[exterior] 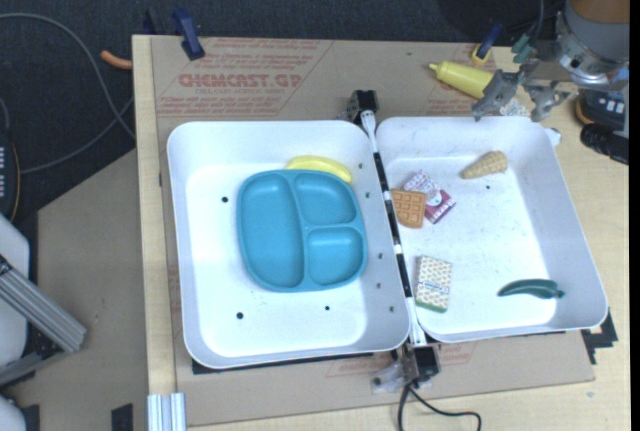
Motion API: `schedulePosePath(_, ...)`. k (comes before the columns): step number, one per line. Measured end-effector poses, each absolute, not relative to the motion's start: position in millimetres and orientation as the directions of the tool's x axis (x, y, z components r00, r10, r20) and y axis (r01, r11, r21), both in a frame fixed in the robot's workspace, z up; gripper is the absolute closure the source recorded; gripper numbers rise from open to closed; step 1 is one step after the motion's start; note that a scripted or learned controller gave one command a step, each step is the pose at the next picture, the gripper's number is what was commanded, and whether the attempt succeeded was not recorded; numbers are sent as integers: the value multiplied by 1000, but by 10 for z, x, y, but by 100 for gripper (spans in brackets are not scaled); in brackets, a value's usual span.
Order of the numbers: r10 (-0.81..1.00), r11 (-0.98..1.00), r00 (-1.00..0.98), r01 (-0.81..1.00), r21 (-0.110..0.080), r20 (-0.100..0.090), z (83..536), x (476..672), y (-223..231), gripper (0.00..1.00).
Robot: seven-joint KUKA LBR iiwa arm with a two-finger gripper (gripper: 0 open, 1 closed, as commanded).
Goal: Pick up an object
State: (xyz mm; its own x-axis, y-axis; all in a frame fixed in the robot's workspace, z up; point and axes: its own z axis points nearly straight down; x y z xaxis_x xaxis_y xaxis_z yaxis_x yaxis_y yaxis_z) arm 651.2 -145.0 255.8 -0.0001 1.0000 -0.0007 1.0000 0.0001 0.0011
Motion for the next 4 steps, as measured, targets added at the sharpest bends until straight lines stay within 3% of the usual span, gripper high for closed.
schedulePosePath(1,1000,1,-1,1000,-6,2,1157,6554,-1134,0)
schedulePosePath(2,1000,-1,1,1000,10,-1,893,6243,-962,0)
schedulePosePath(3,1000,-1,1,1000,13,-1,897,5988,-953,0)
schedulePosePath(4,1000,1,-1,1000,11,-1,895,6697,-1079,0)
